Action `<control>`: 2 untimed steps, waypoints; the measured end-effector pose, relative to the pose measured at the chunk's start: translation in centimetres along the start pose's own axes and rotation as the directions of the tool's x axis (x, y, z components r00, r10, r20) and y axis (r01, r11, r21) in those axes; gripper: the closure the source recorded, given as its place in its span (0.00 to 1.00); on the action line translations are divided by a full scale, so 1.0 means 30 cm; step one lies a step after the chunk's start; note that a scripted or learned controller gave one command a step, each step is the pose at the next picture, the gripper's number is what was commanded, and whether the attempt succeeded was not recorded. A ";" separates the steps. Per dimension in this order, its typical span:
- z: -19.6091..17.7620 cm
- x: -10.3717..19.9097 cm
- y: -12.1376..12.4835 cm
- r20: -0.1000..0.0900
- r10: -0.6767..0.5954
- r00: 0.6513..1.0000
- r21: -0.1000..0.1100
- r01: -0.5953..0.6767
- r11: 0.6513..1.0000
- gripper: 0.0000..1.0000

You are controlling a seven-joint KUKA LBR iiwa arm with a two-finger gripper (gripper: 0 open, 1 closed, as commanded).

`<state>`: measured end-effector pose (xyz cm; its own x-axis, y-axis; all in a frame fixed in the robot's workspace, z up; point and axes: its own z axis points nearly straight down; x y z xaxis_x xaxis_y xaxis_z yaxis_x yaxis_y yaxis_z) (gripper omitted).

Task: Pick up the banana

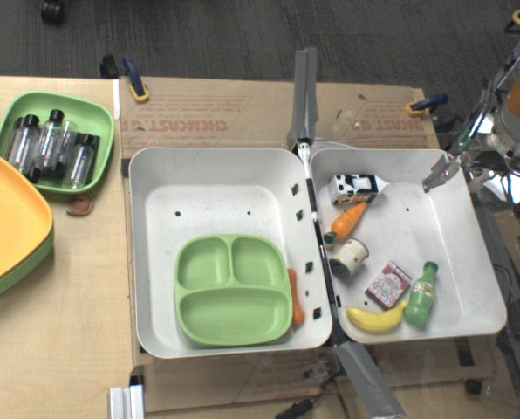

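The yellow banana (375,319) lies at the front edge of the right bin (469,234), curved side down. A green bottle (420,295) touches its right end, and a small pink box (387,285) sits just behind it. My gripper (439,175) hangs over the bin's far right corner, well behind and to the right of the banana, with nothing seen in it. The grey arm comes in from the right edge.
The right bin also holds a white cup (349,257), an orange carrot (349,219) and a black-and-white cow toy (356,186). A green divided plate (234,288) lies in the left bin (155,234). On the bench's left are a green tray of bottles (55,142) and yellow plates (7,225).
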<state>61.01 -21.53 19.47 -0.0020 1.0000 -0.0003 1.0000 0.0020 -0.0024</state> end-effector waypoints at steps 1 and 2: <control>0.346 0.005 0.025 -0.010 -0.112 0.994 -0.001 0.112 0.994 0.00; 0.340 -0.012 0.131 -0.001 -0.367 0.930 -0.003 0.367 0.930 0.00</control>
<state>64.90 -21.88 9.26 -0.3684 0.9297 0.0015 0.9297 0.3684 0.0007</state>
